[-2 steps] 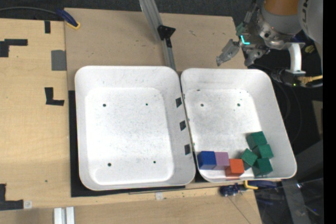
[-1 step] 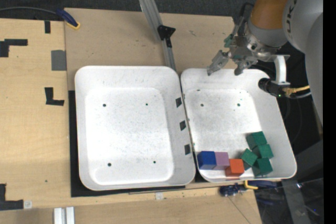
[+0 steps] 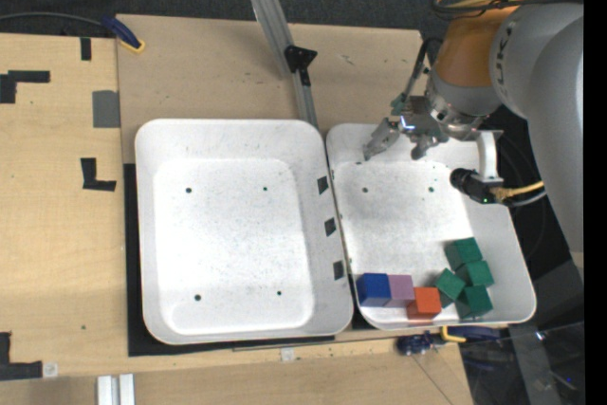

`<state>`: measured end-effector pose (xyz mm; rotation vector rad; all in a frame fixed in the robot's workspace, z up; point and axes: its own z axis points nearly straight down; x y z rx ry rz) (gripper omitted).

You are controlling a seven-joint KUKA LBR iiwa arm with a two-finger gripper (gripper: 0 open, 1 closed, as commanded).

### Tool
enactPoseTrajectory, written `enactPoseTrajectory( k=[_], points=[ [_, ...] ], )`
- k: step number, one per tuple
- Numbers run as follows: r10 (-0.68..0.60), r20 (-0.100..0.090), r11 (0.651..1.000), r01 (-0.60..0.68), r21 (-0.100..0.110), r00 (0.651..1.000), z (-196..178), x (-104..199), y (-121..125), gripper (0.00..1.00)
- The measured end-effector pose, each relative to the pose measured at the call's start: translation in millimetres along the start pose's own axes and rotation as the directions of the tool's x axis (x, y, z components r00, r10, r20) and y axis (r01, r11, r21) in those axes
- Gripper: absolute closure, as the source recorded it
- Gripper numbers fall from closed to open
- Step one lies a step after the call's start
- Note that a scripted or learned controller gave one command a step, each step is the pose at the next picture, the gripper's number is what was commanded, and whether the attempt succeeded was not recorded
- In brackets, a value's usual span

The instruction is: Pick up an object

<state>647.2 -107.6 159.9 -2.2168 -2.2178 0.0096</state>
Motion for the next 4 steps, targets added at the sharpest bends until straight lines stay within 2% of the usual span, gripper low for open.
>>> enactPoseTrajectory(
  k=[1,2,4],
  points=[
    [-0.001,0.0,1.0,0.001,0.0,1.0,61,9,-1,0.0],
    [-0.002,-0.001,1.0,0.002,-0.007,1.0,46,10,1,1.0],
    [0.0,0.0,1.0,0.0,-0.011,1.0,-53,7,-7,1.0]
  ],
)
